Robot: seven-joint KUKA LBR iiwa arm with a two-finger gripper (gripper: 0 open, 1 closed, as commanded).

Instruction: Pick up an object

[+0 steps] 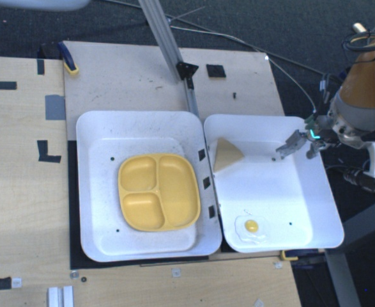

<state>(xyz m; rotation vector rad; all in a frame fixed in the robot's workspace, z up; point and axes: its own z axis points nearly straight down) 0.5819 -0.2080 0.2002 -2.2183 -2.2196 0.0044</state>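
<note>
In the right bin (315,197), a tan wedge-shaped piece (226,153) lies at the far left corner, and a toy fried egg (250,227) rests near the front wall. The left bin (91,171) carries a yellow divided plate (158,192). My gripper (298,148) hangs over the right bin's far right corner, well to the right of the wedge and far from the egg. Its fingers stand apart, open, and nothing is between them.
A slanted metal pole (168,37) runs down to the gap between the bins at the back. Cables (283,62) trail across the dark floor behind the right bin. Black clips (205,183) sit along the divider between the bins.
</note>
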